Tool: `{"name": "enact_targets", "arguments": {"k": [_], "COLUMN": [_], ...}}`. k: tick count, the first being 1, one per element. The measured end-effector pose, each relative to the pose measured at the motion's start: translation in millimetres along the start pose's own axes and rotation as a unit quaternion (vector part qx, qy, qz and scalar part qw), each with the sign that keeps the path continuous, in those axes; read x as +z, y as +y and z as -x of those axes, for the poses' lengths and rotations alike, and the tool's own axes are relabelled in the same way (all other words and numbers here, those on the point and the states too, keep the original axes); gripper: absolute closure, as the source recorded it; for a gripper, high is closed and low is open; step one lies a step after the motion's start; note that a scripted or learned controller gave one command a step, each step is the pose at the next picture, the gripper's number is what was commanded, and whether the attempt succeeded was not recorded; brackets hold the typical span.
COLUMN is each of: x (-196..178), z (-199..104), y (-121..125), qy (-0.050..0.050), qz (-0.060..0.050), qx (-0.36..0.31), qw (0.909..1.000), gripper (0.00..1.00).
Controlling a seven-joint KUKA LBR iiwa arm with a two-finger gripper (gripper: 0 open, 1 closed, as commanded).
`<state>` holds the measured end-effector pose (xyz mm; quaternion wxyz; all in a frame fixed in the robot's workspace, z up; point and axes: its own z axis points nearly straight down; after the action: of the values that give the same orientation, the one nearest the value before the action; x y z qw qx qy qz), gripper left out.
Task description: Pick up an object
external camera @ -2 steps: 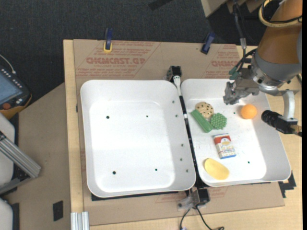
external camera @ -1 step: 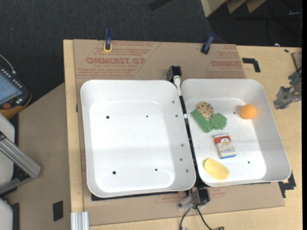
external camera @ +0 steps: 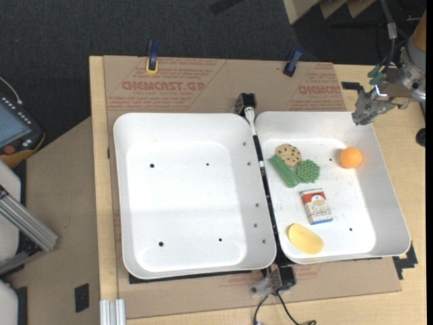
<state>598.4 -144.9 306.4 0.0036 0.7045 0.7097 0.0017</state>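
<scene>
From the overhead camera view, the grey two-finger gripper (external camera: 363, 110) hangs over the far right rim of the right-hand shallow white bin (external camera: 385, 202), and whether its jaws stand wide or narrow I cannot tell. Nearest candidate is the small orange ball (external camera: 350, 158), just beside the tool at about seven o'clock. Count in that bin: one ball, one round speckled cookie (external camera: 288, 154), one green bumpy piece (external camera: 301, 171), one red-and-white carton (external camera: 316, 206), one yellow oval piece (external camera: 306, 239).
</scene>
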Motion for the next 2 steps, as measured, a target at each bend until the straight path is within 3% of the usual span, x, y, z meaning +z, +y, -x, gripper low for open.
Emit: {"name": "enact_targets", "arguments": {"k": [1,2], "x": [-59.1,-18.3], "z": [-80.8,-88.2], "y": [-2.6,-75.3], "qy": [0.002,0.002], "qz": [0.001,-0.007], "qx": [-0.001,0.005], "qw": [1.0000,1.0000], "gripper": [1.00,1.00]}}
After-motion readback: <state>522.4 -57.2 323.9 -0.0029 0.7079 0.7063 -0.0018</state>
